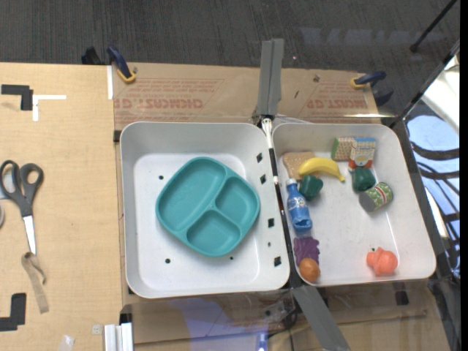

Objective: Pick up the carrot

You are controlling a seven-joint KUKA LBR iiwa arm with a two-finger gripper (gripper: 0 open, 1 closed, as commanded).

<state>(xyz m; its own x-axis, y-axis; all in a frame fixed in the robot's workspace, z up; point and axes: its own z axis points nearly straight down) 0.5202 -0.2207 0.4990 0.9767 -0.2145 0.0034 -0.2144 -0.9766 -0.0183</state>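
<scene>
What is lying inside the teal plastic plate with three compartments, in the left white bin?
Nothing lies in the teal three-compartment plate. The bin floor beneath it is covered.

Toys crowd the right bin's point(409, 196) edges, its middle floor open from above.

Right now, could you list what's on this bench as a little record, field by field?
left bin: holds a teal divided plate
right bin: holds small toy foods
top of right bin: banana, two small boxes
middle: blue bottle, green can
bottom edge: purple grapes, orange round piece, orange-pink piece
carrot: cannot tell which orange piece it is
bench left of bins: scissors
</scene>
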